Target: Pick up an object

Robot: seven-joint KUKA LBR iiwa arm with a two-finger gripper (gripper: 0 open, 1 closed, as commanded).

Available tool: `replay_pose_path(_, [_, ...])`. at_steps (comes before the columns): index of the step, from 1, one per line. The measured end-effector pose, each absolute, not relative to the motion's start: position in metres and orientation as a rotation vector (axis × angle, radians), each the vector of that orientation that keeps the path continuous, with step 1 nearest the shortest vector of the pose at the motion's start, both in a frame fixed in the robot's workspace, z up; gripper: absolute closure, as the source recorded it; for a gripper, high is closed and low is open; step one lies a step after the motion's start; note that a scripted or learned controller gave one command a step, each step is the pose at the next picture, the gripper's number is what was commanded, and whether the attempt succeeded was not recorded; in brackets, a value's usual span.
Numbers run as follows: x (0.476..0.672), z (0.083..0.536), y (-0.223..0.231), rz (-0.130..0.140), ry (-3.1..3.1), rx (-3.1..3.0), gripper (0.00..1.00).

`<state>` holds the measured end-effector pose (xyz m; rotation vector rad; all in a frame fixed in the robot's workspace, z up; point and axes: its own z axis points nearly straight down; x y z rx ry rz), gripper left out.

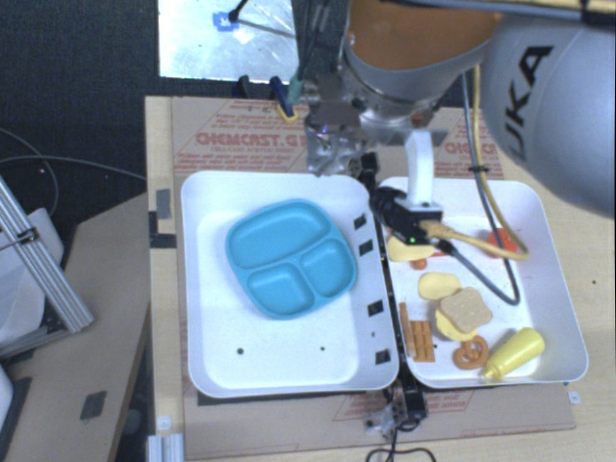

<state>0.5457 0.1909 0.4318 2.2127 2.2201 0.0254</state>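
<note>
My gripper (334, 150) hangs under the grey and orange arm, over the far rim of the left bin (207, 354) near the divider. A blue three-section plate (289, 258) lies in the left bin, in front of and below the gripper. The right bin (556, 296) holds toy food: a bread slice (466, 309), a pale yellow chip (439, 284), a pretzel (470, 354), a yellow squeeze bottle (515, 351), brown strips (417, 339), a yellow piece (408, 250) and an orange-red piece (500, 243). Nothing shows between the gripper's tips.
A black unit with a green light (402, 221) and a white bracket (421, 169) hang off the arm over the divider. A yellow cable (481, 241) and a dark cable (508, 282) loop across the right bin. Printed cardboard (241, 138) lies under both bins.
</note>
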Motion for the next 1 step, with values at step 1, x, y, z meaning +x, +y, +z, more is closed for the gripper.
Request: replay_pose_path(1, [0.6034,0.4044,0.1073,0.000,2.210,2.227,1.00])
